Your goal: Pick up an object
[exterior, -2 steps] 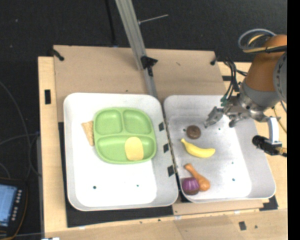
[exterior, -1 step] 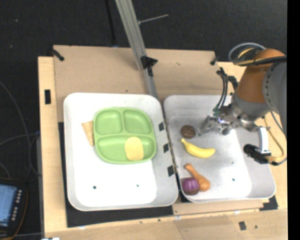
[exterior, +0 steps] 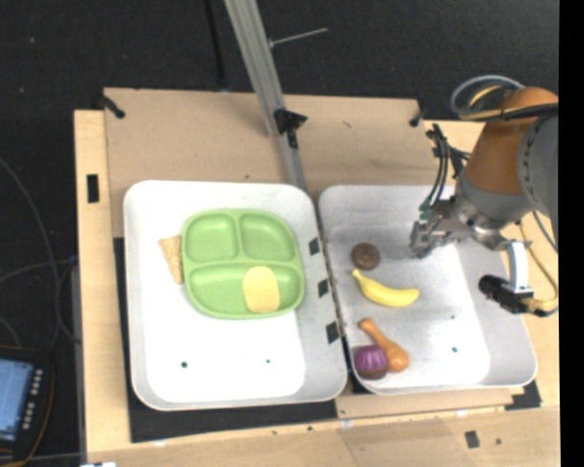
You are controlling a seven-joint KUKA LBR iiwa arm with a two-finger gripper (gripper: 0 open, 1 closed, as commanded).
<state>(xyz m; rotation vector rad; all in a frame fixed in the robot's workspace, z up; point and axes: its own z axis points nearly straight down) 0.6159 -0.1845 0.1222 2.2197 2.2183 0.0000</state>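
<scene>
So the pick hasn't really happened yet as far as I can judge. The gripper (exterior: 425, 238) is hanging over the upper part of the right bin (exterior: 501, 353), and nothing is between its fingers. Whether they're spread or pressed together, honestly can't tell, they're too small and dark from up here.

Candidates in that bin: a brown round thing (exterior: 366, 256), maybe a chocolate donut, sits near the gripper's left. Just below it is a toy banana (exterior: 387, 293), and down in the lower left corner there's a carrot (exterior: 382, 343) touching a purple piece (exterior: 371, 361), might be an onion or beet.

The left bin (exterior: 156, 368) has a green divided plate (exterior: 239, 261) with a yellow slice (exterior: 262, 289) in its lower compartment, plus a tan cracker-like piece (exterior: 171, 257) tucked beside the plate's left edge.

So everything's left: go down, close, lift. No readable labels or brand writing anywhere.
</scene>
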